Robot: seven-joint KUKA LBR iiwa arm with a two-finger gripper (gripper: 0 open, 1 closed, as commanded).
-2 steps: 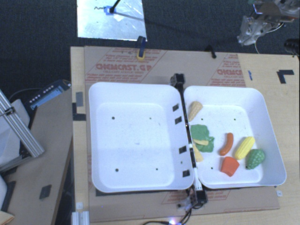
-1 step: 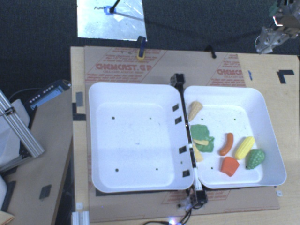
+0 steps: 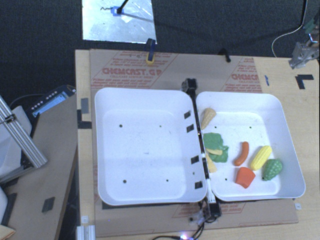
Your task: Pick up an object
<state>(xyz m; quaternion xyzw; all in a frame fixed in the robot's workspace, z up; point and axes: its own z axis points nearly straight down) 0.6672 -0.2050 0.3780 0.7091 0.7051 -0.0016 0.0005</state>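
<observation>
Several toy foods lie in the right bin [image 3: 280, 115]. A pale beige piece [image 3: 207, 117] rests near its left wall. Below it a green leafy piece [image 3: 217, 142] carries a small yellow strip [image 3: 214, 151], and another pale yellow piece [image 3: 211, 165] sits by the wall. Toward the right are a red sausage [image 3: 242, 153], a yellow corn cob [image 3: 260, 157], a green knobbly fruit [image 3: 272, 169] and an orange-red block [image 3: 245, 177].
The left bin [image 3: 145, 149] adjoins the right one, joined by black clips [image 3: 194, 144]. Both stand on a cardboard sheet [image 3: 135, 66] on the bench. A shiny metal plate [image 3: 117, 14] lies at the back, and a metal frame [image 3: 20, 139] stands at the left.
</observation>
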